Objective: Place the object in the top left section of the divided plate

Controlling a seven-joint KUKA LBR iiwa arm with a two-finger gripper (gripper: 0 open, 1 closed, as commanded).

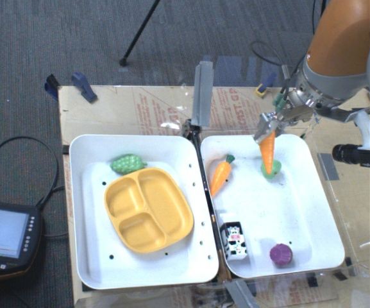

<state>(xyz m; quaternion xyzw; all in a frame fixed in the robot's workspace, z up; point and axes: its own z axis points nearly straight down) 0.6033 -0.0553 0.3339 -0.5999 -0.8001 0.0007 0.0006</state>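
The arm comes in from the right, its orange band (340,27) high over the counter (133,108), and the gripper (271,126) hangs above the far part of the right bin (319,191). Its fingers (263,128) are pinching the pointed end of a carrot (268,153), which dangles upright with its green top (272,169) down near the bin floor; whether that green end touches the floor I cannot tell from here.

A second carrot (220,174) lies flat in the same bin, just beside the inner wall, tilted with its green stem pointing away. Nearer the front edge a small black-and-white cow-patterned box (235,242) sits against that same wall, and a purple round object (281,254) rests in the front right area, well apart from the gripper.

The yellow divided plate (149,208) lies in the left bin (82,236), turned at a slant, all three sections bare. A green bumpy item (127,163) lies just beside the plate's far left rim, touching or nearly so. Between the held carrot and the plate stand the two bin walls and a grey upright post (202,95) rising at the seam between the bins.

Off the counter, a handheld pendant with a screen (5,233) lies on the floor at the left with its cable looped, and a black tripod leg (143,24) crosses the carpet behind.
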